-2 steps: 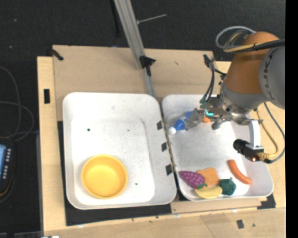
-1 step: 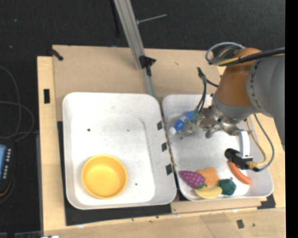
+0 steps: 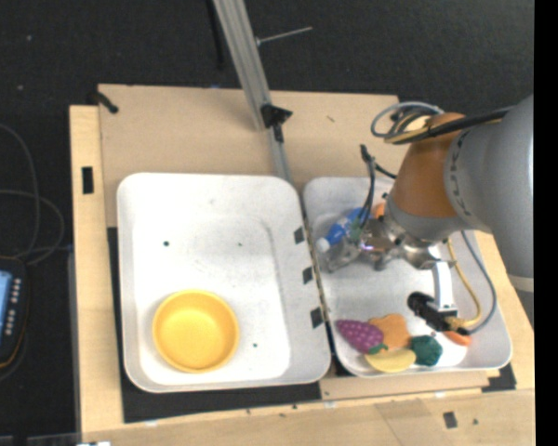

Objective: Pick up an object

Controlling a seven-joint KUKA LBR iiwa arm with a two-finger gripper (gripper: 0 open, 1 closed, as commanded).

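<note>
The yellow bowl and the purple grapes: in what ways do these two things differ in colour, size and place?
The yellow bowl is plain yellow, round and open upward; the purple grapes are a dark purple, bumpy cluster. The bowl is clearly larger than the grapes. The bowl lies by itself in the left bin, while the grapes lie in the right bin, close beside other toy foods. Both rest near the front edge of their bins.
</note>
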